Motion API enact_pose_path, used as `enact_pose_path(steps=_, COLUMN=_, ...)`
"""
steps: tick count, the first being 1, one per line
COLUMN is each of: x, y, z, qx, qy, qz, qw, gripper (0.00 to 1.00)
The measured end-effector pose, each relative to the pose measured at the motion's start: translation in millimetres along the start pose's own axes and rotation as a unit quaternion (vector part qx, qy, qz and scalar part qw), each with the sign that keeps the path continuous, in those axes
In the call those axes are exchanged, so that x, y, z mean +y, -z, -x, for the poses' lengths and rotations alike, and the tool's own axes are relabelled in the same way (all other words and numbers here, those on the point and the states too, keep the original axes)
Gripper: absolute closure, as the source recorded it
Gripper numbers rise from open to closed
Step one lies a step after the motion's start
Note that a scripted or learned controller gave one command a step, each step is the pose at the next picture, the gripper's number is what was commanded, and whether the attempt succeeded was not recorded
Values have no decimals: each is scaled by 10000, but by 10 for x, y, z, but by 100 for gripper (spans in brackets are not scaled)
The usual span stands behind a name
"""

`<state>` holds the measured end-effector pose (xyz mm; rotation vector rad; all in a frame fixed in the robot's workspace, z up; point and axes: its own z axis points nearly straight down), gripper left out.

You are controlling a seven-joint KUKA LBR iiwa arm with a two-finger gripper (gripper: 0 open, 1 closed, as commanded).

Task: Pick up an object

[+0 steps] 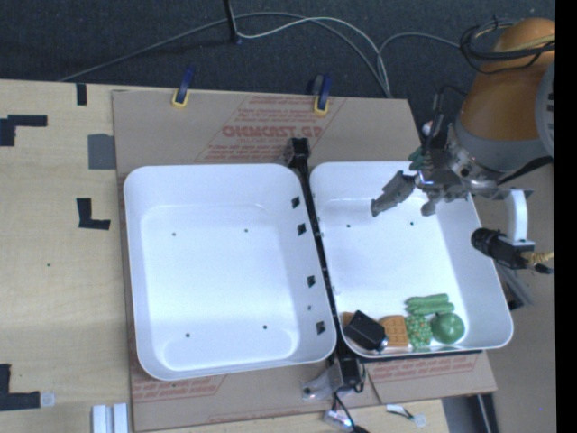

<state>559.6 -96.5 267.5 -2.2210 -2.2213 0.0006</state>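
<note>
My gripper (401, 209) hangs over the back half of the right bin (379, 260). Its two fingers are spread open with nothing between them. The objects lie far from it, huddled along the bin's front edge: a green ball (449, 328), a green ridged vegetable (427, 304), a bumpy green piece (419, 333), an orange waffle-like block (393, 329) and a black wedge (365, 330). A small orange bit (347, 319) peeks out beside the black wedge.
The left bin (221, 269) stands beside the right one, with a black divider strip (311, 242) of clips between them. Both rest on a cardboard sheet (261, 129) held by clamps at the back. Cables run across the dark floor behind.
</note>
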Motion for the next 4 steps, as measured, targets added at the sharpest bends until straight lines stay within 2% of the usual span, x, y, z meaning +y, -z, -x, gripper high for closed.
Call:
enact_pose_path(steps=1, x=-279, y=-1287, z=2, qx=6, qy=-3, qz=-54, qw=10000, gripper=0)
enact_pose_path(steps=2, x=-253, y=-1131, z=-1, qx=1, qy=4, qz=-1, qw=10000, gripper=100)
enact_pose_path(steps=3, x=-716, y=113, z=182, qx=-8, qy=-7, qz=59, qw=10000, gripper=100)
enact_pose_path(steps=4, x=-692, y=845, z=605, qx=-10, qy=-13, qz=34, qw=10000, gripper=100)
